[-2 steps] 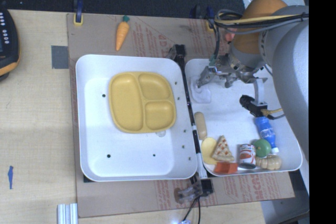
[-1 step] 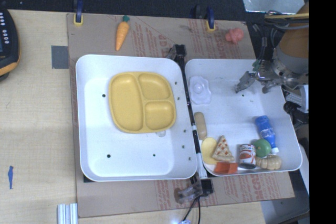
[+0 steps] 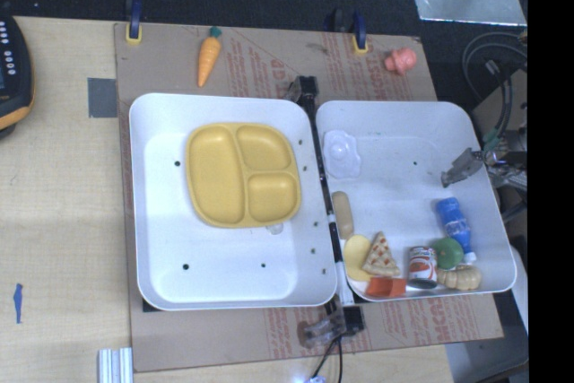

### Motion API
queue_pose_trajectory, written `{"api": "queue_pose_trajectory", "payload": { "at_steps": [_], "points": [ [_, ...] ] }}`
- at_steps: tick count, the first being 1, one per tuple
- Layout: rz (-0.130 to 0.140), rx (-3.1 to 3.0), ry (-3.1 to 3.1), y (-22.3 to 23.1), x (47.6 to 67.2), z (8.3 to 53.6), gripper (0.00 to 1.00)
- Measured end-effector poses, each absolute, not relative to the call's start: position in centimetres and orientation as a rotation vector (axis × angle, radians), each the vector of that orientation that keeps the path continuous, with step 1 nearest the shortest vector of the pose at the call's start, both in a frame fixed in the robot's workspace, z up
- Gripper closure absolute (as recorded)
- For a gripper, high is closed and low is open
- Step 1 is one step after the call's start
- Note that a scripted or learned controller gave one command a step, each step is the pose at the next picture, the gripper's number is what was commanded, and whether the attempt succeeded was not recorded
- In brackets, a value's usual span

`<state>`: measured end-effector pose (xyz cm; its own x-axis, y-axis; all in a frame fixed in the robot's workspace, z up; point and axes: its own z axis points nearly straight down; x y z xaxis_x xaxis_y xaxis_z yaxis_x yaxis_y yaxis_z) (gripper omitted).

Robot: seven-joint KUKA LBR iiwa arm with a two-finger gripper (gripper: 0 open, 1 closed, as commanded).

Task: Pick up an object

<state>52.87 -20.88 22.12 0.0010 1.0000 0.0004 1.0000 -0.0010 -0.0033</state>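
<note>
While the gripper (image 3: 460, 168) hangs over the right bin's (image 3: 404, 126) far edge, its grip impossible to judge, toy food including a pizza slice (image 3: 381, 256) and can (image 3: 421, 266) crowds the near corner.

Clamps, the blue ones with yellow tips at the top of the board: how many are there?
2. One clamp grips the board's back edge at its left corner, left of the toy carrot. The other clamp sits farther right, left of the pink toy. More may be hidden.
</note>
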Motion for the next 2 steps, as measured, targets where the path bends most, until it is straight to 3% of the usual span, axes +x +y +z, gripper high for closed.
{"api": "queue_pose_trajectory", "payload": {
  "at_steps": [1, 2],
  "points": [
    [0.011, -2.206, -2.219, -20.6, 53.0, 8.9, 0.00],
    [0.005, -2.216, -2.225, -20.9, 53.2, 10.7, 1.00]
  ]
}}
